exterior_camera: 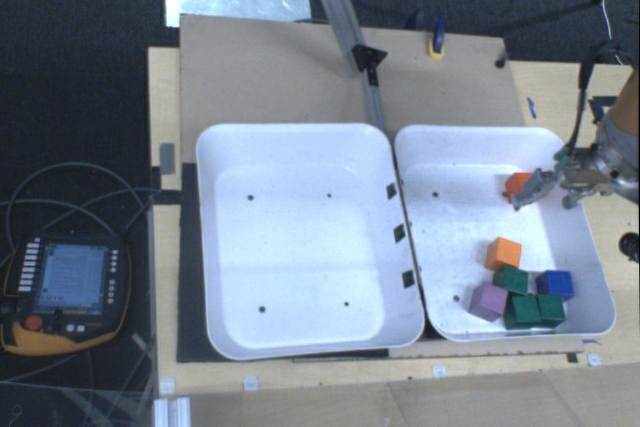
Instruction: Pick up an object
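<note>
Camera view, read from the left, gives you the handheld control pendant point(65, 293) lying off the tabletop point(280, 65) among its cables, then the left bin point(300, 140), which offers nothing to lift. Your work is all in the right bin point(450, 143). Near its upper right wall an orange-red block point(517, 183) sits just at the gripper point(535, 188); one grey finger crosses in front of it, but you cannot tell whether the fingers are spread, closed, or pinching that block, so do not count it as held.

To do this step well, centre the fingers on the block and square them to its faces before closing, then lift straight up and check that it comes with you. Mind the bin wall just to the right: it leaves little room on that side, while the bin floor to the left is open. Lower down, an orange cube point(503, 253), green blocks point(520, 305), a blue cube point(555, 284) and a purple cube point(489, 300) crowd the near right corner, well apart from your target.
</note>
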Action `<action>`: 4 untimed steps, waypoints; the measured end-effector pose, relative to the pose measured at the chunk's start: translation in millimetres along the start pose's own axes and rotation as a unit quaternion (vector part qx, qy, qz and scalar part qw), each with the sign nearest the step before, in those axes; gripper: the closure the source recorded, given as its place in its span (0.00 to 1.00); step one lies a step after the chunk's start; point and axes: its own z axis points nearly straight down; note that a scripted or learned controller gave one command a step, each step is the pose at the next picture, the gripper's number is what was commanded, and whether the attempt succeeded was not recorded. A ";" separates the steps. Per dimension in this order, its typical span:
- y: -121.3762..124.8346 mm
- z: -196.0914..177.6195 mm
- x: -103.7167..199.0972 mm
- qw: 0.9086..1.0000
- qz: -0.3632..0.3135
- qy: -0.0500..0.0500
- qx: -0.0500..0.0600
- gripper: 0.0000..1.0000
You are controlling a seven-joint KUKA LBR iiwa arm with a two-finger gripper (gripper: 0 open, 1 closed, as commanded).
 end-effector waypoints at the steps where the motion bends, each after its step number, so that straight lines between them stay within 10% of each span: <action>1: 0.1 -0.1 0.0 1.000 0.000 0.000 0.000 0.00; 3: -2.6 110.6 8.8 1.000 0.001 0.000 0.002 0.00; 4: -0.6 96.6 8.2 1.000 0.000 0.000 -0.001 1.00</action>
